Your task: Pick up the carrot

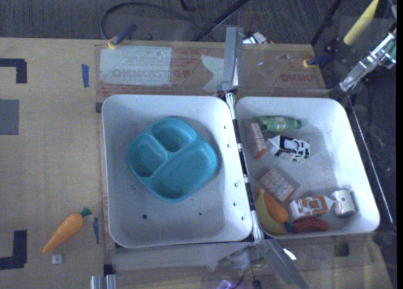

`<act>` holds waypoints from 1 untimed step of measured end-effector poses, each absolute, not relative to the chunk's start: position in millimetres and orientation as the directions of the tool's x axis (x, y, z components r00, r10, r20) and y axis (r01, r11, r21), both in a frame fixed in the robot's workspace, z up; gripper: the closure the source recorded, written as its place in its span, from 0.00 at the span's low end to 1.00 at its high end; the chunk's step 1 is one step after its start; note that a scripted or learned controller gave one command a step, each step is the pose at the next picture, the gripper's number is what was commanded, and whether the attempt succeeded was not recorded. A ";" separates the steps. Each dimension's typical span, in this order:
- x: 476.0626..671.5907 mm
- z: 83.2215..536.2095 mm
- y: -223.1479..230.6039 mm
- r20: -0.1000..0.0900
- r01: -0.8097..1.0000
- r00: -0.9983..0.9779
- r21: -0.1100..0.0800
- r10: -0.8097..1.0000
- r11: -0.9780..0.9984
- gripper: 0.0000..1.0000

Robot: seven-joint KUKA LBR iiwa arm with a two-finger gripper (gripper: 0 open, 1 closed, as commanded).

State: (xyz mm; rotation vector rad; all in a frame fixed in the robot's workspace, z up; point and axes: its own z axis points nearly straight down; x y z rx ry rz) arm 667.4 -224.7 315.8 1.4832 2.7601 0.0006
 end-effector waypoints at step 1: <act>606.3 156.6 -223.0 -0.001 0.888 -0.459 0.002 0.888 0.459 0.00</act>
